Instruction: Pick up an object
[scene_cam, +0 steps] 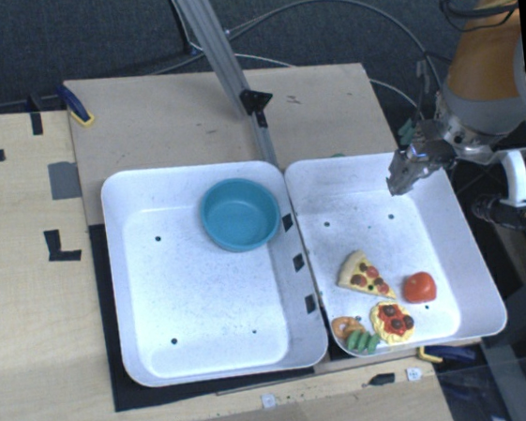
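The hand (403, 179) is hanging over the far right part of the right bin (453, 221), near its back rim, nothing between its tips — whether it is wide or narrow, cannot tell, the tips are too dark and small here. The pickable things are sitting well apart from it, in the near part of the same bin: a pizza slice (363, 275), a red tomato-like piece (420, 286), a small round pizza-like toy (393, 322) and, touching the near rim, a green-and-orange bit (354, 334). A blue bowl (239, 214) is lying in the left bin (150, 293).

To do this step well, I'd be aiming at the tomato piece — it is standing clear of the others, so the tips get room on both sides. The arm is needing to travel toward the near rim, centre above the piece, then drop straight. The flat pizza slice is looking hard to pinch; the pieces by the rim are crowding each other.
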Tool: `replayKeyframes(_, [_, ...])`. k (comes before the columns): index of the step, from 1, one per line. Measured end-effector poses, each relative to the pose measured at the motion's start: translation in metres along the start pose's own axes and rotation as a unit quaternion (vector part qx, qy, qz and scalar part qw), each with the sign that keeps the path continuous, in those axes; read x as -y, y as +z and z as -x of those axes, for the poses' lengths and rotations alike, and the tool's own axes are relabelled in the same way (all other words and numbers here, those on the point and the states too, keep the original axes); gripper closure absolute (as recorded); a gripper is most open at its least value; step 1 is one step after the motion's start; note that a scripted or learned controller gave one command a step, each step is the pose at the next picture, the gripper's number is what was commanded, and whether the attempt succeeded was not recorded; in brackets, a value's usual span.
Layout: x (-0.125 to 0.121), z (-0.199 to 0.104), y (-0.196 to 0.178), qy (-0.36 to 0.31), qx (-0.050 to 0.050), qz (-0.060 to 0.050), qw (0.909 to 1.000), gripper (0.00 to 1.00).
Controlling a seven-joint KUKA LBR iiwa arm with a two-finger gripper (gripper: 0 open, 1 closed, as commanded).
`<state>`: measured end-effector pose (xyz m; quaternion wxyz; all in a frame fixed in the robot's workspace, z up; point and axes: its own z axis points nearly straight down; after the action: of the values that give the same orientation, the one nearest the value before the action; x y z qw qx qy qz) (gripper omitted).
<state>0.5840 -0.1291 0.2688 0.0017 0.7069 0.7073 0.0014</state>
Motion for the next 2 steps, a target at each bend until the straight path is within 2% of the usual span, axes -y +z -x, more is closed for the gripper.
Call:
replayKeyframes(1, [0.003, -0.047, 0.009, -0.001, -0.001, -0.003, 1.0000, 1.00])
replayKeyframes(2, [0.027, -0.094, 0.017, -0.001, -0.001, -0.003, 1.0000, 1.00])
